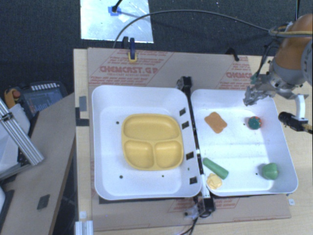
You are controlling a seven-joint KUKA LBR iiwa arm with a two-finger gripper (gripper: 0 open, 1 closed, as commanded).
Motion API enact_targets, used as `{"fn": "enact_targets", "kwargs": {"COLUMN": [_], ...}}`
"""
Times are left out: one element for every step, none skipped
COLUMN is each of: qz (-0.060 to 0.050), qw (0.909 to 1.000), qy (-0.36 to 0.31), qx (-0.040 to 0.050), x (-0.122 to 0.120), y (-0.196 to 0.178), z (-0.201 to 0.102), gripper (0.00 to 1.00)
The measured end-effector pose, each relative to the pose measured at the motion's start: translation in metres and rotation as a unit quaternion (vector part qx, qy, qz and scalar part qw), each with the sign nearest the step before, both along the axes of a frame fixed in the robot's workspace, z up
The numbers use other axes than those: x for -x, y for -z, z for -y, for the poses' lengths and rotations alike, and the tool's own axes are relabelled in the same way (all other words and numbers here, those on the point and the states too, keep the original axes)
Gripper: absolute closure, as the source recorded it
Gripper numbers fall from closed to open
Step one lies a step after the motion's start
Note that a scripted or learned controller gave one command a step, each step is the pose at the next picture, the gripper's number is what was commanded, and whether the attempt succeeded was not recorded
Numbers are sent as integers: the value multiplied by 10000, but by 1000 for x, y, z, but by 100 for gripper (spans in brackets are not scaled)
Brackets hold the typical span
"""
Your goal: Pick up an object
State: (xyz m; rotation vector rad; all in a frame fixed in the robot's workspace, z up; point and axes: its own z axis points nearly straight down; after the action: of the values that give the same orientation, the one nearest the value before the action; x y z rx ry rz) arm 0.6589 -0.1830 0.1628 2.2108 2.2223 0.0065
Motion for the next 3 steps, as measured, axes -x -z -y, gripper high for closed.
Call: {"fn": "enact_targets", "kwargs": {"qz": [1,-36,-43], "qw": [10000,10000,10000], "qy": [-3,-4,-6], "qx": [2,-9,-14], "x": [-2,16,46], "y": [-55,-54,-56], "z": [0,-37,-92], "gripper": [100,100,100]}}
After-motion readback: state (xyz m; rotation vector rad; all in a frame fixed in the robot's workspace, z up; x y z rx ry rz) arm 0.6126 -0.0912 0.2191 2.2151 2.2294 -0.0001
